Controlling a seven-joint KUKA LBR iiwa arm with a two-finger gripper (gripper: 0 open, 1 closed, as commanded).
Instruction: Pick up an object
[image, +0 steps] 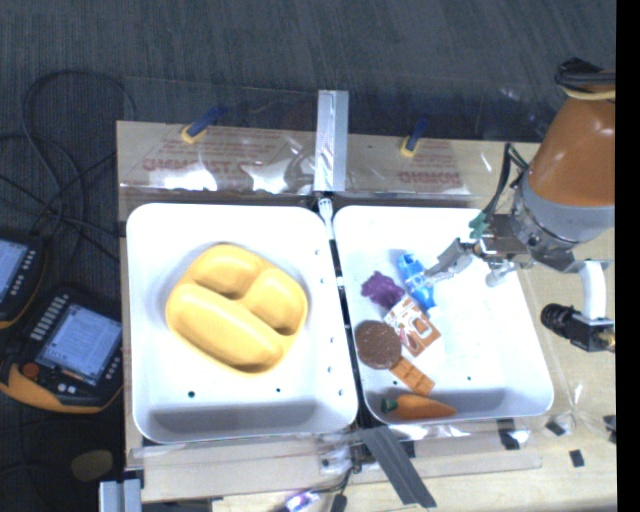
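Your gripper (428, 283) hangs low over the right bin (500, 350), its fingers at the blue object (411, 270), though you cannot tell how far they gape or whether they have hold of it, with the purple piece (379, 289) just beside.

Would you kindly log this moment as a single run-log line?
gripper: over right bin, at blue object | grasp: unconfirmed | left bin: yellow object
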